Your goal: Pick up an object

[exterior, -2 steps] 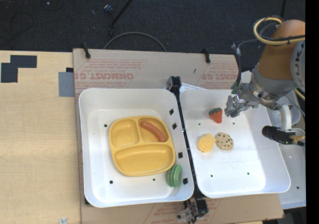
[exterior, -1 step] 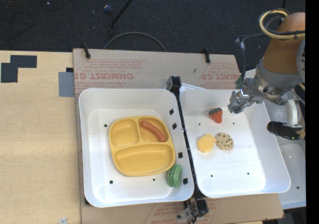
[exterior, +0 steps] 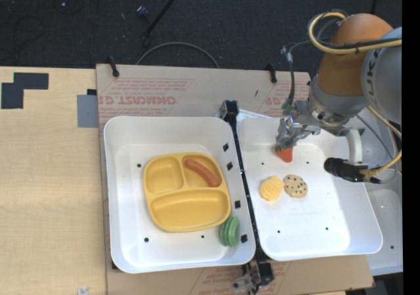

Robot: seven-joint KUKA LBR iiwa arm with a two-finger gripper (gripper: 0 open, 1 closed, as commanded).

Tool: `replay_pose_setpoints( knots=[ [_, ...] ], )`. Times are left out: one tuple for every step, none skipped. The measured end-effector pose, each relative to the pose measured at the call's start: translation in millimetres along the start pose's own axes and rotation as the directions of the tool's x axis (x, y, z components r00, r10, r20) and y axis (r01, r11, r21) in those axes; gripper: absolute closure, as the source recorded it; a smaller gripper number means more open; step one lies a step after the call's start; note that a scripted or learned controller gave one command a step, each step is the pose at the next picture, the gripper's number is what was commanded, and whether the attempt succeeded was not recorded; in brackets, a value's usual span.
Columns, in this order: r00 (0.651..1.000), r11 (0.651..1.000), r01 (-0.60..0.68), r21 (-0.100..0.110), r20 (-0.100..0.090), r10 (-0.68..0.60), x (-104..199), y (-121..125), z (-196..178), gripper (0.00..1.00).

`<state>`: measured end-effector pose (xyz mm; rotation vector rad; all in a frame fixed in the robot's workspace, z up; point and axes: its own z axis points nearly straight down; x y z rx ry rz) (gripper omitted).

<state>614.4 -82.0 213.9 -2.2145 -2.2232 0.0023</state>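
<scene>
Gripper [exterior: 286, 145] low in right bin [exterior: 354, 235], upper centre-right of frame, directly over small orange-red piece [exterior: 284, 154]. Finger opening: cannot tell. Advice: centre over piece, close squarely, lift straight, avoid cookie [exterior: 296, 186] below.

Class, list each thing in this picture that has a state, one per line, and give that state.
Gripper: low in the right bin, at the orange piece.
Orange piece: right under the gripper.
Sausage: lying in the yellow tray.
Cookie: flat in the right bin.
Green piece: beside the tray.
</scene>
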Motion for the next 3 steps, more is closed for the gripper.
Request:
replay_pose_setpoints(
  knots=[
    [1.000,1.000,0.001,0.001,0.000,-0.001,47.2,-6.1,1.8,1.00],
    [1.000,1.000,0.000,0.002,0.000,0.000,94.7,-3.6,8.4,1.00],
    [1.000,1.000,0.002,-0.001,0.000,-0.002,154.4,1.1,-5.0,1.00]
  ],
)
